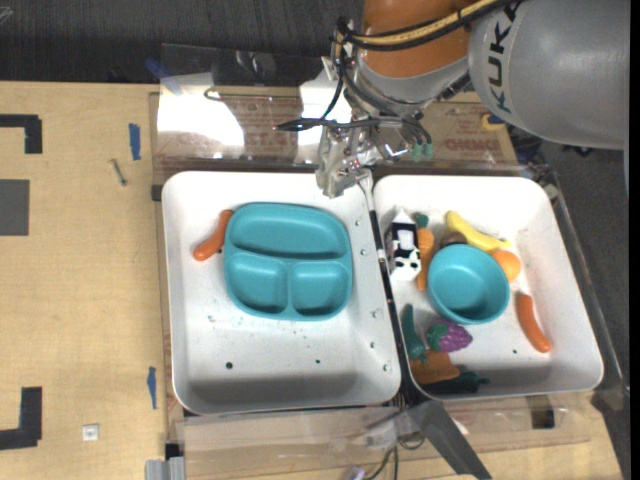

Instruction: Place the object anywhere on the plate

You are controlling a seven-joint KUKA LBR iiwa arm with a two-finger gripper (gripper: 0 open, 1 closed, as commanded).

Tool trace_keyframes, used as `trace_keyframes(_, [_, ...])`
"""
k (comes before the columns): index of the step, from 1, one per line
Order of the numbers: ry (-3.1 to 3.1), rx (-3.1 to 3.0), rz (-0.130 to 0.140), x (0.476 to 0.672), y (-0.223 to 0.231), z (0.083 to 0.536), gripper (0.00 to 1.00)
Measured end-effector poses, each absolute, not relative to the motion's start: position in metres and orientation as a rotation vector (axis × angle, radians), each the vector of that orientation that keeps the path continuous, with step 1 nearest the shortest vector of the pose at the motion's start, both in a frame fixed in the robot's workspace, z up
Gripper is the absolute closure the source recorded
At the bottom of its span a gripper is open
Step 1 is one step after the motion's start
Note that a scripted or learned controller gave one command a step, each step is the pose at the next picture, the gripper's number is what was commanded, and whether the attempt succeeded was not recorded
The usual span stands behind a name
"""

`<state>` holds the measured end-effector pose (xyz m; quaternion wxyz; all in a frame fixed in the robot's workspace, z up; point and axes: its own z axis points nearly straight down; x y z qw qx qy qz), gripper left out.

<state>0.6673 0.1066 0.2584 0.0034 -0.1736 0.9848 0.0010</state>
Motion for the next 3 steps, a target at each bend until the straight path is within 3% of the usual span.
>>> trace_keyframes(1, [2.936,-1.106,0.001,0.59,0.094,0.234,1.0])
trace_keyframes(2, [2.832,-1.33,0.001,0.668,0.152,0.268,1.0])
trace_keyframes(3, [2.747,-1.519,0.001,0.617,0.068,0.203,1.0])
